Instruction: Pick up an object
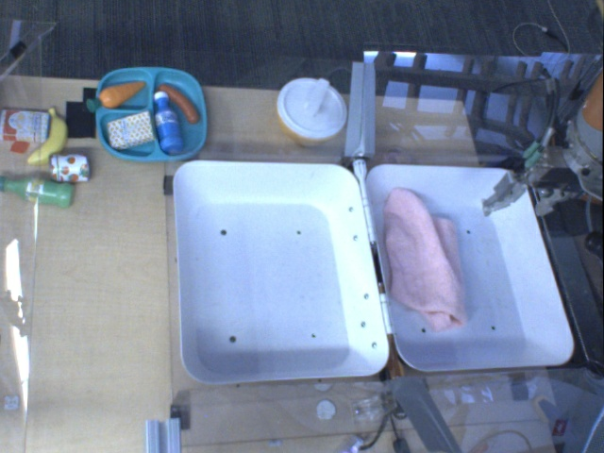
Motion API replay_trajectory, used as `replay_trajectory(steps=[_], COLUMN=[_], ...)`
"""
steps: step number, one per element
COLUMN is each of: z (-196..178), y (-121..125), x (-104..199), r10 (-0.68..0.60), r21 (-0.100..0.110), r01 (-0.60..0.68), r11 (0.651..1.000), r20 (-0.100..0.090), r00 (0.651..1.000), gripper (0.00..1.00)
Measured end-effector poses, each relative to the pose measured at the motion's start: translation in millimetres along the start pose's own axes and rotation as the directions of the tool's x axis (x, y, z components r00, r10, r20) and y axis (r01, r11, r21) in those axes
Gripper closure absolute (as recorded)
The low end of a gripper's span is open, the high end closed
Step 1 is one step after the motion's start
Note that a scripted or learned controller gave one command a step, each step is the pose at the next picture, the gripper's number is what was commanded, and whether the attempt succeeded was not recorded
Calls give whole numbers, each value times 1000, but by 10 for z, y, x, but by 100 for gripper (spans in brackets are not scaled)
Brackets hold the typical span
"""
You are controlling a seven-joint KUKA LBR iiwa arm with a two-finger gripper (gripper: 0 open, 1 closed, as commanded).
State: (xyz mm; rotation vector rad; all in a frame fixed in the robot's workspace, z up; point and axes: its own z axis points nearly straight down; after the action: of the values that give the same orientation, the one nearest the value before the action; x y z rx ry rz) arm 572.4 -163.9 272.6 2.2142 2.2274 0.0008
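A pink folded cloth (423,258) lies in the left half of the right white bin (528,328), its long side running from the back toward the front. My gripper (501,196) hangs over the bin's back right part, to the right of the cloth's far end and apart from it. Nothing shows in its grasp. The arm reaches in from the right edge, above the bin's right wall.
The left white bin (264,262) adjoins the right one. Behind the bins stand a white lidded cup (312,109) and a blue divided plate (151,111) of toy food. A banana (49,138), a small can (70,167) and a green bottle (38,190) lie at far left.
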Motion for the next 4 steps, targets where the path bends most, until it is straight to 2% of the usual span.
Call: replay_trajectory(steps=[1, 2, 3, 4], z=[1717, 1825, 1827, 1700], y=[216, -174, 158, 182], x=[395, 252, 558, 560], r10=[-103, -155, -217, -219], r21=[0, -13, -13, -20], r01=[103, 155, 217, 219], r11=[995, 988, 976, 976], r20=[0, 3, 3, 6], r00=[995, 988, 976, 976], gripper=[0, 0, 0, 100])
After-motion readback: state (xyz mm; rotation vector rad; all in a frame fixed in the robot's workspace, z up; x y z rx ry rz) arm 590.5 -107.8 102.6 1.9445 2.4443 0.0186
